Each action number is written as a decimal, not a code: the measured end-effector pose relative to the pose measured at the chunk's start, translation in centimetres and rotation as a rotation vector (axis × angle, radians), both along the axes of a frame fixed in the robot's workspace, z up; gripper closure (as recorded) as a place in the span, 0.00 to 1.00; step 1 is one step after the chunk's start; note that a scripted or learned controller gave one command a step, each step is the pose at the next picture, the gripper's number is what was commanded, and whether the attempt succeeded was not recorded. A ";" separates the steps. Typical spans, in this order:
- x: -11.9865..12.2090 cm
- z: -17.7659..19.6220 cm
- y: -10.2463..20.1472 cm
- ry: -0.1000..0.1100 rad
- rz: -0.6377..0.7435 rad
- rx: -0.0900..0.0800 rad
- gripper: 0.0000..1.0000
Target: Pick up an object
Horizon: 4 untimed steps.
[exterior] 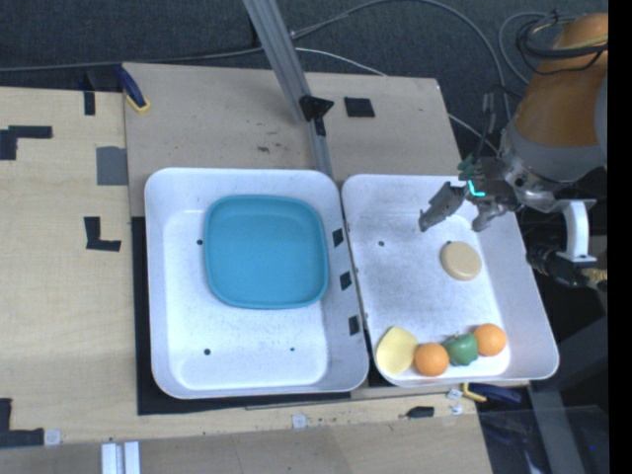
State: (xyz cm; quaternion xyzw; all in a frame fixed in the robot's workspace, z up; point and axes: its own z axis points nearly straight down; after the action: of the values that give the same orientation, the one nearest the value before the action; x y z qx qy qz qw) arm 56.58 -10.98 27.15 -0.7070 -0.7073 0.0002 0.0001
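Below me sit two shallow white bins, the left bin (168,265) bearing one square blue plate (265,251), the right bin (395,255) holding one yellow piece (396,350), one tan round disc (460,261), two oranges (431,359), one green piece (461,349), my pincer (462,209) spread open, gripping nothing, over its far end.

Single fixed camera, mounted above the bench (59,265) and looking down at a slant, apparently from the bench's near edge at 6 o'clock. The field takes in both white bins whole: the left bin (168,294) toward 9 o'clock of centre, the right bin (395,215) toward 3 o'clock. The arm (558,107) enters from 2 o'clock. The standoff is moderate, so small items appear coarse.
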 end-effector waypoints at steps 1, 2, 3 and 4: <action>0.0 0.0 0.0 0.000 0.000 0.000 0.00; -0.1 -4.3 -0.1 0.004 0.000 0.000 0.00; 0.2 -10.0 0.8 0.005 0.001 0.001 0.00; -0.6 -15.3 1.5 0.005 0.001 0.001 0.00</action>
State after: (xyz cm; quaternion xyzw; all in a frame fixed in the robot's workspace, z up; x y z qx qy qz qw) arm 55.97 -9.44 11.82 -0.7067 -0.7075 0.0017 0.0020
